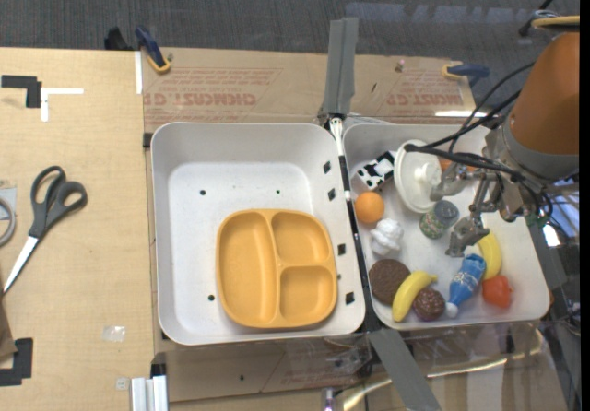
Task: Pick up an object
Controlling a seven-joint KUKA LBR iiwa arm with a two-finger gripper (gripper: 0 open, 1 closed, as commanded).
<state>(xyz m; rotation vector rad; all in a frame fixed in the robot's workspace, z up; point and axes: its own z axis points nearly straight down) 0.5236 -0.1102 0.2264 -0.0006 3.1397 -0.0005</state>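
Pincer position: low inside the right bin, carried by the grey arm entering from the right. State of the pincer cannot be told from this slant — the wrist hardware and cables cover most of it, and nothing is seen gripped.

Contents of the right bin, all loose on its floor: a blue bottle and a yellow banana lie just below the pincer, nearly touching it; a red fruit sits beside them. A grey-green cup stands just to the pincer's left. Further left lie an orange ball, a white lump, a brown disc and a 2nd banana.

Key relation: the blue bottle is the nearest candidate, lying toward the near rim from the pincer, its long axis running roughly from that rim up toward the pincer. Judgement: a short descent and a grip across that axis would suit.

Left bin holds 1 yellow divided tray. Scissors lie on the worktop, well apart.
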